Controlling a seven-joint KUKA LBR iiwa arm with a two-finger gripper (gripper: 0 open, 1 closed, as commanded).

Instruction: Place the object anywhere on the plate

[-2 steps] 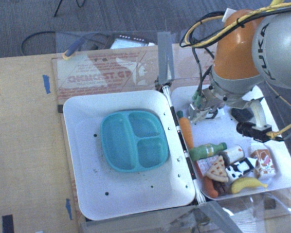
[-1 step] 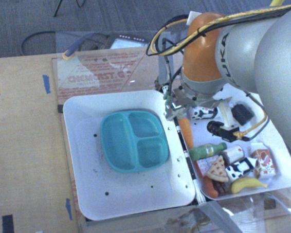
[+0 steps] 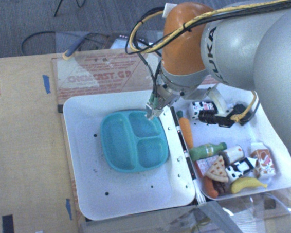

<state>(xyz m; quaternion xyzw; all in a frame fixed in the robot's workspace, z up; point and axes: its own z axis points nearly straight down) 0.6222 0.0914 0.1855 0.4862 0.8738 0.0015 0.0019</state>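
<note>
A teal plate (image 3: 134, 140) with three compartments lies in the left white bin (image 3: 91, 191). My gripper (image 3: 153, 110) hangs at the plate's upper right rim, close to the divider between the two bins. Its tip is small and partly covered by the wrist, and I cannot make out any object in it. Toy food lies in the right bin (image 3: 288, 171): an orange carrot (image 3: 186, 131) next to the divider, a green bottle (image 3: 207, 151), a pizza slice (image 3: 217, 171) and a banana (image 3: 247, 184).
The right bin also holds a cow-patterned carton (image 3: 240, 168), a red and white carton (image 3: 264, 161), a small can (image 3: 233, 154) and a black and white item (image 3: 205, 110). The arm's big grey body (image 3: 253, 60) covers that bin's upper right part.
</note>
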